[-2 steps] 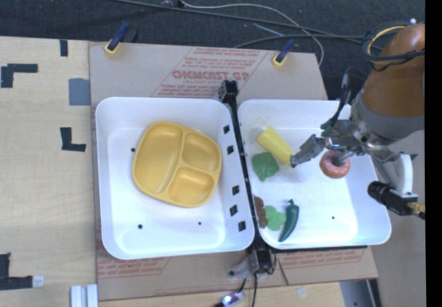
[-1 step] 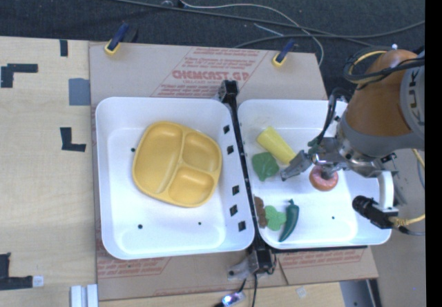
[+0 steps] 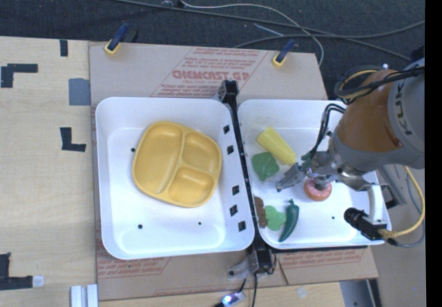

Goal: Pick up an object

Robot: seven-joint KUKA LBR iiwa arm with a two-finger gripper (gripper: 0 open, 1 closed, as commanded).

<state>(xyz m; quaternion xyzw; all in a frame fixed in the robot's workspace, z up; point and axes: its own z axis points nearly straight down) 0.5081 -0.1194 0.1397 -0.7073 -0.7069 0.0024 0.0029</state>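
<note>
The right bin (image 3: 345, 226) holds several toy foods. A yellow corn-like piece (image 3: 276, 145) lies toward its back left, with a green leafy piece (image 3: 264, 164) just in front of it. A dark green pepper (image 3: 289, 220) and a lighter green piece (image 3: 273, 217) lie near the front, beside a small brown piece (image 3: 259, 206). A pink ring-shaped piece (image 3: 318, 191) sits under the wrist. My gripper (image 3: 293, 173) hangs low over the bin's middle, just right of the leafy piece. It is open, with nothing between its fingers.
A yellow divided plate (image 3: 178, 163) lies in the left bin (image 3: 114, 230). A black-marked divider (image 3: 238, 174) separates the bins. The arm's grey body and orange band (image 3: 369, 126) cover the right bin's far side. Cables loop by the right edge.
</note>
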